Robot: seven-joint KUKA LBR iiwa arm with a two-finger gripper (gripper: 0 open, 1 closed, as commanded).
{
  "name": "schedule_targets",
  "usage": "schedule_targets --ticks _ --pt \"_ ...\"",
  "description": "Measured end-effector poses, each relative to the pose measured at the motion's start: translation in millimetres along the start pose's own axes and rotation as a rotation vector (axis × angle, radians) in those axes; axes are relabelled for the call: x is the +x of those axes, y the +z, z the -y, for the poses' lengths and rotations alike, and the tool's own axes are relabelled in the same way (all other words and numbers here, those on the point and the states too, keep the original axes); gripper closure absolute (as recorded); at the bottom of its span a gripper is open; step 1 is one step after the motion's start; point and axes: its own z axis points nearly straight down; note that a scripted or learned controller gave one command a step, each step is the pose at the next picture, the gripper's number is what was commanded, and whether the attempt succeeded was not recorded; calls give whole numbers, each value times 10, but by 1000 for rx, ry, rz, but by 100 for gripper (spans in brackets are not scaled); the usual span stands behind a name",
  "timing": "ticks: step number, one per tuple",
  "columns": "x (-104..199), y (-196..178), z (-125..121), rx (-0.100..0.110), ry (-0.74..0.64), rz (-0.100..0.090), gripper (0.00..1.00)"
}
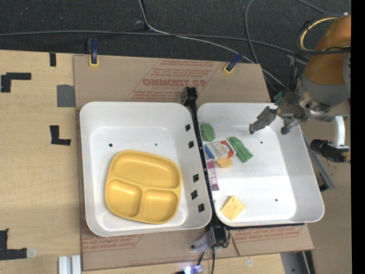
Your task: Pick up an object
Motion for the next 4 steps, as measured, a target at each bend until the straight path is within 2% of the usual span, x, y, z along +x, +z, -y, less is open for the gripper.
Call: schedule_targets --ticks 1,2,4 --pt "4 -81 -26 -13 -4 2 0" --pt "-87 494 9 -8 -2 2 0" --pt "4 1411 -14 -16 -3 1 0"
